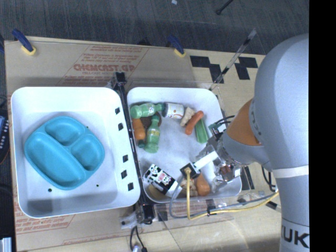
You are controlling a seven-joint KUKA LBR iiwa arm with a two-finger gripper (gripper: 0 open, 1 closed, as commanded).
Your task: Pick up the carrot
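Currently I am seeing the gripper point(227, 171) hanging over the right bin point(173, 151), its grip hidden so I cannot tell, while the carrot point(193, 122) is lying up-left of it, slanting lower-left to upper-right.

Counter point(63, 56): two bins are sitting side by side on it.
Left bin point(21, 96): a divided plate point(63, 151) is lying in it, toward its left side.
Right bin point(173, 92): one bottle point(144, 110) is lying at the far left, a second bottle point(153, 135) just before it. A carrot point(193, 122) is lying to their right. A small carton point(159, 177) is resting by the near wall.
Hand point(223, 171): hanging over the right bin's near right corner.
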